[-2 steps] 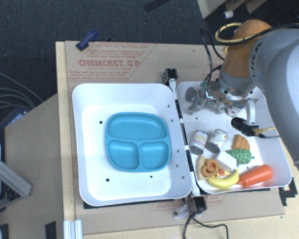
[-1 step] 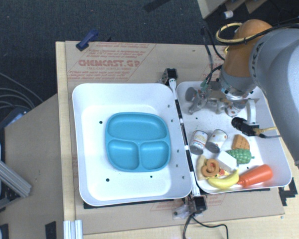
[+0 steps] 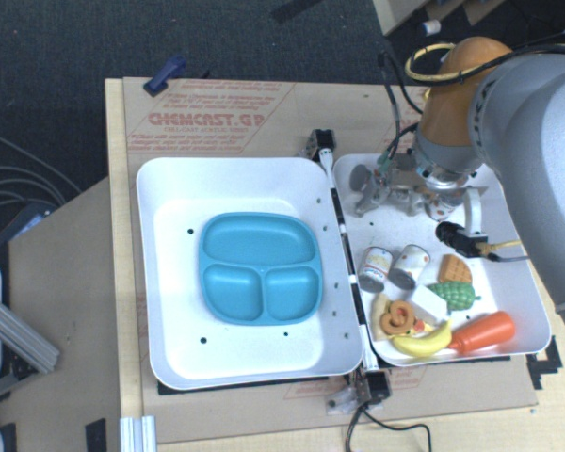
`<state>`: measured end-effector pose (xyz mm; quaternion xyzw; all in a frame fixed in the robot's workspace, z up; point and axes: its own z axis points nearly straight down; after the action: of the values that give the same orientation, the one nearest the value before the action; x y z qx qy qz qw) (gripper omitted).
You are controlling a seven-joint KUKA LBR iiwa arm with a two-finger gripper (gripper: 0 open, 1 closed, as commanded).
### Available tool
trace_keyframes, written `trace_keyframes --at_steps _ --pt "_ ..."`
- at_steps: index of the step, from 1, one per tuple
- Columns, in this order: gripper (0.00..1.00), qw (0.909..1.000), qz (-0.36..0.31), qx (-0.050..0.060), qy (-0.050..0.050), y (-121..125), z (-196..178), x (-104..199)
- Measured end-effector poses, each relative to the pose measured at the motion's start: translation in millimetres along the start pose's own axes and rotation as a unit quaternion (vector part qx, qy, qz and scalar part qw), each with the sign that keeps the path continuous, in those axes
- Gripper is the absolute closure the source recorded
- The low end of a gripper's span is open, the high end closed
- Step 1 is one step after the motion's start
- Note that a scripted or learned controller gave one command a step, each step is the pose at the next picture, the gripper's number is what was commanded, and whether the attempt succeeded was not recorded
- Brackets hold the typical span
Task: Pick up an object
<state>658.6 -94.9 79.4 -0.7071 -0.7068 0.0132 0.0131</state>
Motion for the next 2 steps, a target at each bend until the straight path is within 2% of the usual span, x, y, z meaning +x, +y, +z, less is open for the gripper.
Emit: trace_keyframes --at_steps 2 --pt "0.00 1.0000 -0.002 0.000 0.003 0.4 -0.1 -2.6"
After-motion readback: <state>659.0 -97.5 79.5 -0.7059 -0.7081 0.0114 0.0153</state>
